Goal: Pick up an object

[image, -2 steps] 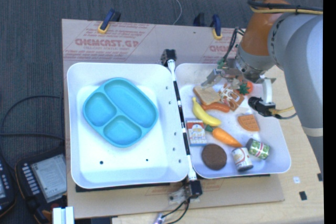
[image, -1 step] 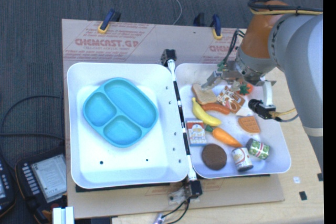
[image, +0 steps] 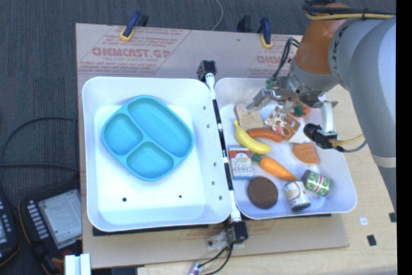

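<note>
banana (image: 250, 139): long axis slants from upper left to lower right
right bin (image: 344, 203): banana, carrot (image: 278, 168), cookie (image: 262, 192), cans
left bin (image: 96, 203): blue divided tray (image: 147, 136)
gripper (image: 278, 94): over right bin, grip state cannot be made out

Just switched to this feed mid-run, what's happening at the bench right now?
The arm's hand is low over the far end of the right bin, above the toy food by the bread slice and a printed packet. Nothing is visibly between its fingers. The banana, carrot, cookie and two cans lie in that bin. The left bin holds a blue divided tray.
</note>
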Tool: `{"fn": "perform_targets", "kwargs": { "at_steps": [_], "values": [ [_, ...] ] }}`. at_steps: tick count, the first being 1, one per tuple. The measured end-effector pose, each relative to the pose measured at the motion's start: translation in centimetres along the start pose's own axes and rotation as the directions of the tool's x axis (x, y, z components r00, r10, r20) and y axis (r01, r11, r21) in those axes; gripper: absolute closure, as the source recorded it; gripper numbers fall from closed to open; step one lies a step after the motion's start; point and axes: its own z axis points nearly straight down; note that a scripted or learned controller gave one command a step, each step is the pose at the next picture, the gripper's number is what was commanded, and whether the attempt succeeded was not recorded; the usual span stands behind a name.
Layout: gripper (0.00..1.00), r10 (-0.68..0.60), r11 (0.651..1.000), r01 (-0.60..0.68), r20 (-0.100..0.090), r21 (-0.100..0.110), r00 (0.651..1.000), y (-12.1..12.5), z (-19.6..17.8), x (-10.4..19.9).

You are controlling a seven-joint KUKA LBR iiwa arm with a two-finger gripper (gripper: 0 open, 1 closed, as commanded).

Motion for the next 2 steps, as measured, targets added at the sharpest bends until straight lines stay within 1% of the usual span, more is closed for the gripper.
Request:
{"fn": "perform_targets", "kwargs": {
  "at_steps": [2],
  "values": [
    [0.00,-0.001,1.000,0.001,-0.002,0.001,1.000,-0.18,0.03,0.17]
  ]
}}
